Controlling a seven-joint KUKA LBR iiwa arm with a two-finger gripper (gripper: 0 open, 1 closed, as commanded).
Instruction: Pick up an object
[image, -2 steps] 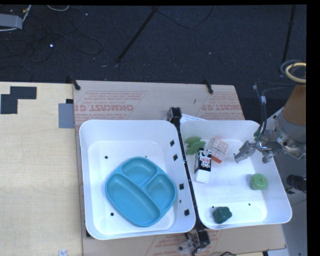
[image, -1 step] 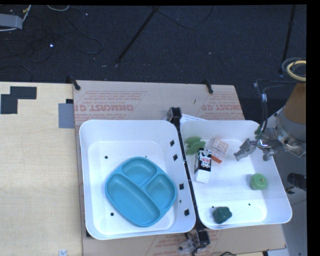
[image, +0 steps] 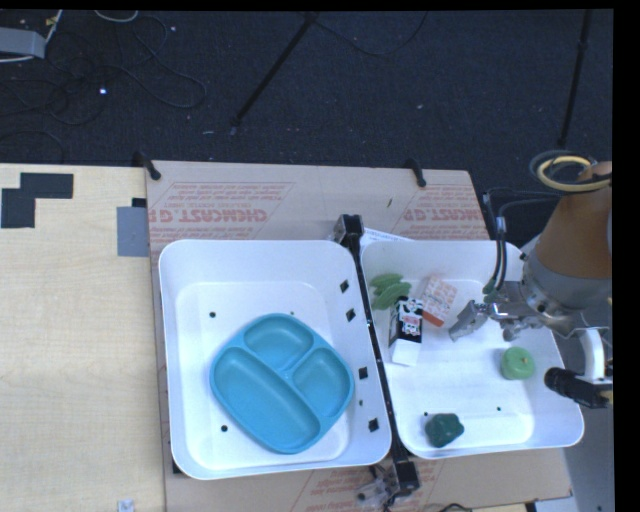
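Observation:
My gripper (image: 468, 322) hangs low over the middle of the right bin (image: 560, 432), with the arm's orange band (image: 585, 235) behind it at the right edge. Just left of the gripper lies a clear packet with an orange mark (image: 437, 297), and nothing shows held in the gripper. A small white and black box (image: 407, 327) lies further left, with a green leafy piece (image: 388, 290) above it. A light green round object (image: 517, 363) sits to the gripper's lower right. A dark green lump (image: 443, 429) rests near the bin's front wall.
The left bin (image: 180, 300) holds a blue divided plate (image: 282, 382). A black divider (image: 365, 340) runs between the two bins. Cardboard (image: 250, 205) lies under both bins, and a wooden benchtop (image: 70, 350) stretches to the left. Cables hang by the arm on the right.

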